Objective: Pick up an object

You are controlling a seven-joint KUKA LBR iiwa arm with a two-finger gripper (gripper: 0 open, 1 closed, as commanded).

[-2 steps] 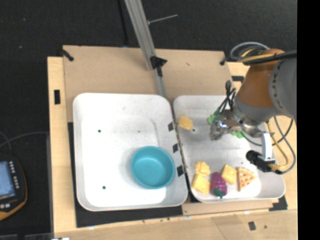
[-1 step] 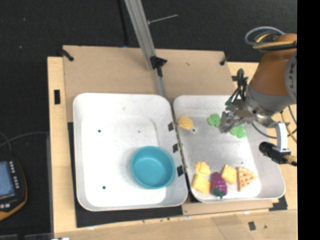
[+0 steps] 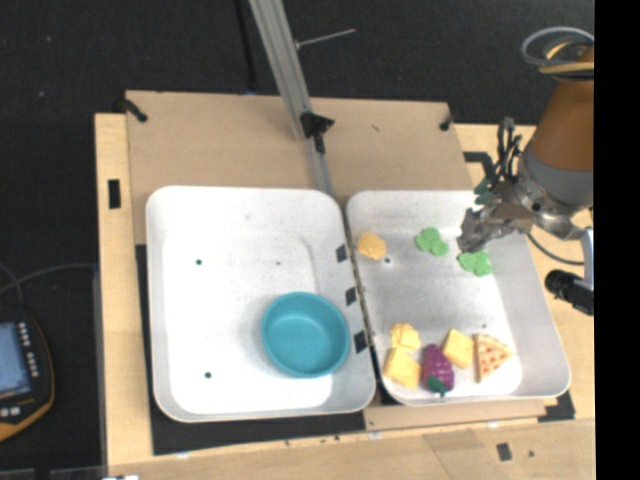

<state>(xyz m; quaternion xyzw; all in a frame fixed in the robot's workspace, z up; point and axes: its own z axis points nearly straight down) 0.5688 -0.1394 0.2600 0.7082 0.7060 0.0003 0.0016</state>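
The arm (image 3: 560,148) comes in over the bench's right edge, and its claw (image 3: 478,236) hangs low over the right bin (image 3: 530,308), near that bin's far right corner. Whether the claw is spread or closed cannot be told from this slant, and nothing can be seen held in it. Just beside its tip, toward the bin's right wall, lies a small green piece (image 3: 476,262); a second green piece (image 3: 432,241) lies a little farther in toward the bin's middle, apart from the first. A yellow-orange lump (image 3: 371,246) sits close to the bin's left wall. Along the near edge of the same bin a cluster gathers: two yellow blocks (image 3: 403,353) touching each other, a purple grape bunch (image 3: 437,367) against them, another yellow block (image 3: 458,347), and a pizza slice (image 3: 490,354) nearest the right corner. In the left bin (image 3: 200,228), a teal bowl (image 3: 305,334) stands upright toward the near right corner.
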